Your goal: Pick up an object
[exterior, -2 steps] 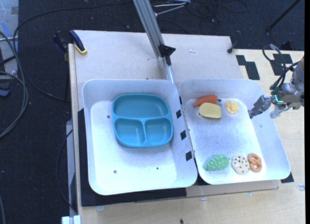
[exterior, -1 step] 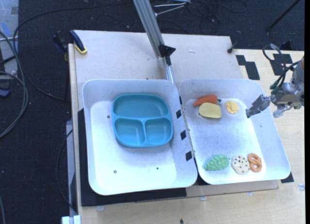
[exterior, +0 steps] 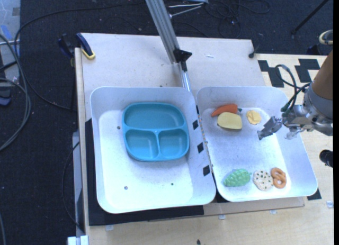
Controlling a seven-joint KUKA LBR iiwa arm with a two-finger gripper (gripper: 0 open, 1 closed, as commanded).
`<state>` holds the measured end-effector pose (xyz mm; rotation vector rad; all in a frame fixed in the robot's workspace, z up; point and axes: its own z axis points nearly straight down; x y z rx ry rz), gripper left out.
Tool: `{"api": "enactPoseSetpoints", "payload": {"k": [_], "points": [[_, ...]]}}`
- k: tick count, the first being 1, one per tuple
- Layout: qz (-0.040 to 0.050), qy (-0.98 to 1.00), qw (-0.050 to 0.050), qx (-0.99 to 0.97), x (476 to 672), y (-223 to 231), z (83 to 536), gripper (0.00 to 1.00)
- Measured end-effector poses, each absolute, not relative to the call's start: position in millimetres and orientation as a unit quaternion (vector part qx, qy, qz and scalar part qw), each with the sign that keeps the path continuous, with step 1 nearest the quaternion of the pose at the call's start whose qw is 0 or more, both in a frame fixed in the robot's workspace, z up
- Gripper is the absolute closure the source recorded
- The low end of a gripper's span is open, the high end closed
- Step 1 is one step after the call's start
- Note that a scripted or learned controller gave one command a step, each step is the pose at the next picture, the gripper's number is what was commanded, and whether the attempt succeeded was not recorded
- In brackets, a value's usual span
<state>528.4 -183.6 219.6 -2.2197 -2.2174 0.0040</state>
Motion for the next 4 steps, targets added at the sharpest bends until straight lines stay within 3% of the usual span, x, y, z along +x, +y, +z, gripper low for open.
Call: {"api": "enactPoseSetpoints", "payload": {"k": [2,3,4], "points": [[0.0006,-0.707,0.001,-0.707,527.6,-189.9,113.5,0.0],[0.0,-0.707,0.0,-0.707,528.2,-190.0,125.3,1.0],[-0.0011,-0.708,-0.003,-0.706,535.5,-187.8,186.3,1.0]]}}
